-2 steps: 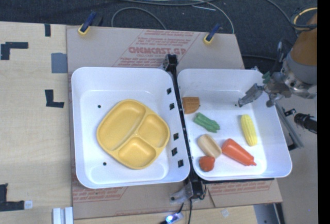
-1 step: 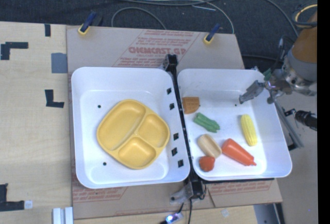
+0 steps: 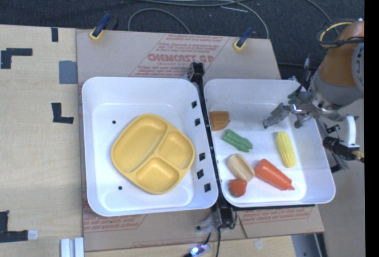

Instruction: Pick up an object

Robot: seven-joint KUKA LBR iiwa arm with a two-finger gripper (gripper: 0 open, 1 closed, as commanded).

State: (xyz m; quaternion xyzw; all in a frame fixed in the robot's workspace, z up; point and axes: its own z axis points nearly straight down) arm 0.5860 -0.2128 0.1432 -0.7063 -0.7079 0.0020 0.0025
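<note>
The right bin [image 3: 260,91] holds several toy foods: an orange-brown piece [image 3: 219,120], a green pepper [image 3: 237,140], a yellow corn cob [image 3: 286,148], an orange carrot [image 3: 273,174], a tan hot dog bun [image 3: 240,166] and a small red piece [image 3: 237,188]. My gripper [image 3: 288,116] hangs over the bin's upper right part, just above the corn cob. Its two fingers are spread apart with nothing between them.
The left bin [image 3: 95,131] carries a yellow divided plate [image 3: 153,153]. A black clip strip [image 3: 204,131] joins the two bins. Both bins rest on cardboard [image 3: 172,51] held by yellow clamps. Cables [image 3: 177,1] run across the dark floor behind.
</note>
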